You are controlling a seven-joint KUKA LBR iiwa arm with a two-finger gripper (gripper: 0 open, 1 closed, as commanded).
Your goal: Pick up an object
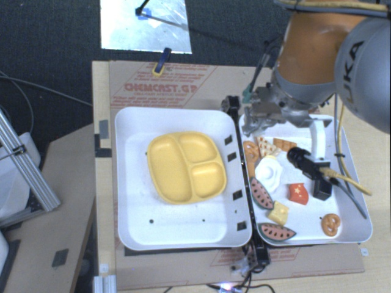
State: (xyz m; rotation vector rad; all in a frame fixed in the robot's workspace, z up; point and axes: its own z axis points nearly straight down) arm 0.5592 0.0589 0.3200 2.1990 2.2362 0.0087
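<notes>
The right bin (357, 224) holds several toy foods: a fried egg (269, 171), two watermelon slices (261, 194) (276, 231), a cheese cube (279, 213), a red strawberry piece (297, 193), a pretzel (330, 224) and crackers (264, 145) beside an orange slice (285, 144). My gripper (252, 126) hangs over the bin's back left corner, just above the crackers and close to the wall between the bins. Nothing shows in its grasp.
A yellow divided plate (185, 166) lies in the middle of the left bin (131, 218). The arm's orange and grey body (317, 47) covers the back of the right bin. A shiny sheet (145, 17) lies behind the bench.
</notes>
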